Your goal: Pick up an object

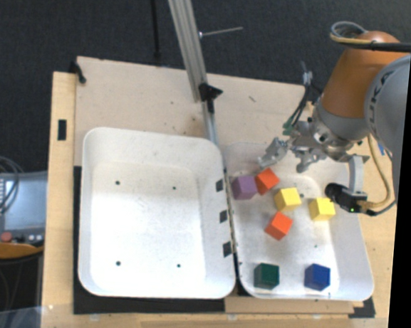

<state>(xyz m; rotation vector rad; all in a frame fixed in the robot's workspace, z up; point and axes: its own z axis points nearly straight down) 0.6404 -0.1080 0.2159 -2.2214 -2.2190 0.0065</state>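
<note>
Gripper hanging over the far end of the right bin, fingers splayed apart by a fair gap, nothing between them. Grey arm with the orange band coming in from the right, above the bin's back corner.

Plenty of clutter down there:
- orange cube just below the gripper, tilted, closest of the lot
- purple cube touching or nearly touching the orange one on its left, right up against the bin's left wall
- yellow cube just right of and below the orange one
- second yellow cube a bit further right, near a black fitting with a green light hanging off the arm
- second orange cube below the first yellow one, mid-bin
- green cube and blue cube down at the near edge, well apart from the gripper

Left bin sitting beside it, just some dark specks. Slanted aluminium rail running down to the gap between the two bins, ending just left of the gripper, so fairly tight on that side. Grey box with cables off at the bench's left edge.

Nothing picked yet, all seven cubes resting on the bin floor. Top orange cube and purple one crowded together, not much room around either.
</note>
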